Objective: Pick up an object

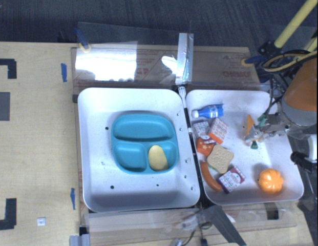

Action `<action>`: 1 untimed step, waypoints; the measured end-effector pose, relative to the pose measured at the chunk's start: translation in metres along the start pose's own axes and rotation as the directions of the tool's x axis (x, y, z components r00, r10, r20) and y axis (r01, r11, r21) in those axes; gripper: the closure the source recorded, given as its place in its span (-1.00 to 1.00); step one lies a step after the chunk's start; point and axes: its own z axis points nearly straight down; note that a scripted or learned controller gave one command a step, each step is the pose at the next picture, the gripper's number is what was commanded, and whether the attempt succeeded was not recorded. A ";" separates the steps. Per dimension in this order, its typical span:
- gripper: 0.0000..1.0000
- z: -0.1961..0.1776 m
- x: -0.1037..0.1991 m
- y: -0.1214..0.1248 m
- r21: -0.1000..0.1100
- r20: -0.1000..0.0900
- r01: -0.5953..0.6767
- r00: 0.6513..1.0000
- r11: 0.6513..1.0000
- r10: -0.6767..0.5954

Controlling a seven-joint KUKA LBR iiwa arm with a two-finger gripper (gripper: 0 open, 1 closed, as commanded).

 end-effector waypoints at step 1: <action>1.00 -0.070 0.082 0.029 -0.005 -0.001 0.141 0.990 0.990 -0.141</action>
